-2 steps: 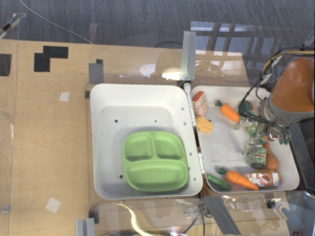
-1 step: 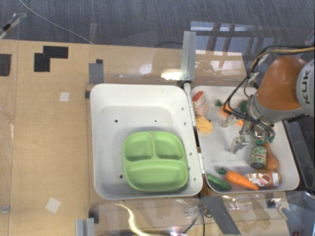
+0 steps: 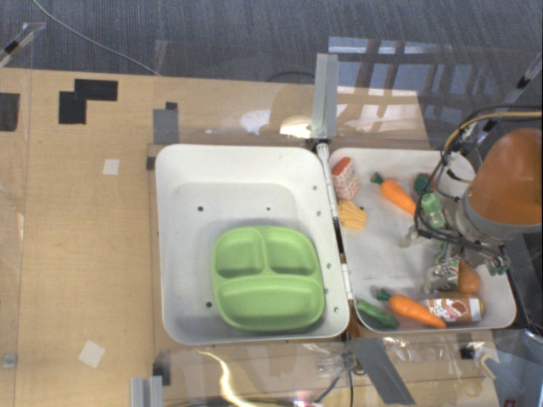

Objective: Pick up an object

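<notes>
A pale wooden tabletop (image 3: pixel 76 253) runs under a dark grey carpeted floor strip at the top of the camera view, with a few black patches on it at the upper left. Two shallow white bins sit side by side on it. The left bin (image 3: pixel 182 185) carries one green divided plate (image 3: pixel 267 276), three compartments, lying toward the bin's near right part.

The right bin (image 3: pixel 373 253) bears the small things. Two carrots can be counted for certain: one carrot (image 3: pixel 396 195) lies tilted near the bin's far side, and a second carrot (image 3: pixel 414 309) lies along the near wall. Just left of that second carrot is one dark green vegetable (image 3: pixel 375 314); just right of it, touching, one small bottle with a red label (image 3: pixel 454 309) lies on its side. By the left wall stand one red-and-white carton (image 3: pixel 343 177) and, just below it, one yellow wedge (image 3: pixel 352 218). One further orange piece (image 3: pixel 467 279) shows beside the arm's tip; what it is cannot be told.

The arm comes in from the right, its orange band (image 3: pixel 507 181) large above the bin. The jaws (image 3: pixel 447 270) point down into the right part of the bin, near the bottle; whether they are released or clenched cannot be told.
</notes>
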`<state>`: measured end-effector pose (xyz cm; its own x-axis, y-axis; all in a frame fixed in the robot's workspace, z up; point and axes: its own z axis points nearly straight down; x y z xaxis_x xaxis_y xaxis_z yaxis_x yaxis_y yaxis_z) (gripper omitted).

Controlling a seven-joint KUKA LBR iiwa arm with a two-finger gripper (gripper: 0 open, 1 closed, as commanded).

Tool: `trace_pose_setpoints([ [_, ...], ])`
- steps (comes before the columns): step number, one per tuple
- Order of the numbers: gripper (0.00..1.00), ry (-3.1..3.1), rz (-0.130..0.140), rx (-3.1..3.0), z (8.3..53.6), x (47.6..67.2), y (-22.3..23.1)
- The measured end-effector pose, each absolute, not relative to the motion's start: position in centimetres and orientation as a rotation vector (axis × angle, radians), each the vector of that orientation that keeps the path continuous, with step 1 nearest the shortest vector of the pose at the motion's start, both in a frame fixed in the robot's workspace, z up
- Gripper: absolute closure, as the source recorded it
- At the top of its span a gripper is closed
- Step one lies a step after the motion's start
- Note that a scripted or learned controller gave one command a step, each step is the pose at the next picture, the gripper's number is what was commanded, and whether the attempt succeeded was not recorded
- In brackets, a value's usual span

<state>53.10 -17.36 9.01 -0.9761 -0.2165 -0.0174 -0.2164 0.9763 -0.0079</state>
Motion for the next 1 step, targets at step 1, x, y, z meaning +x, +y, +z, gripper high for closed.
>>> trace_pose_setpoints([
  [1, 0.0, 3.117, -0.004, -0.194, 9.01, 55.93, -10.91],
])
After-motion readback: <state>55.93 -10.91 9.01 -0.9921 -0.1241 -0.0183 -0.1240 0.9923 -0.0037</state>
